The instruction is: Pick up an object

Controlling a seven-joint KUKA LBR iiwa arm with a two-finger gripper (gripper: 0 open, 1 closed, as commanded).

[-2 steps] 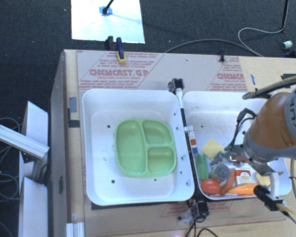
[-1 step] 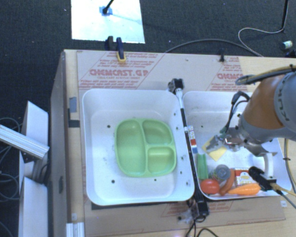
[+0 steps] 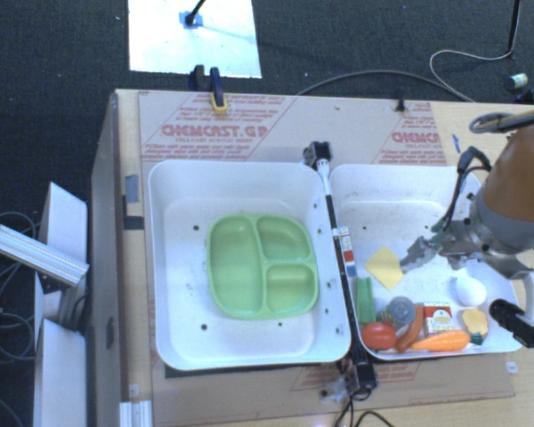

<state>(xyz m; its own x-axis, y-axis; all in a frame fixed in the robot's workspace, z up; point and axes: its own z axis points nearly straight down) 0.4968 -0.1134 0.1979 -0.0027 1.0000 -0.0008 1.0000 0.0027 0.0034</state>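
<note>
A: Bench [image 3: 276,118] under protective film, two shallow white bins. Left bin [image 3: 173,265]: glossy green divided plate [image 3: 262,265], flat, centred.

B: Right bin [image 3: 383,198]?

A: Toy food heaped at near edge: yellow wedge [image 3: 384,267], white egg [image 3: 469,290], tomato [image 3: 380,335], carrot [image 3: 440,342], small box [image 3: 437,314]. Probably slid down-slope.

B: Gripper [image 3: 418,254]?

A: Low beside yellow wedge, tips just clear. Nothing visibly held; finger spread not resolvable.
</note>
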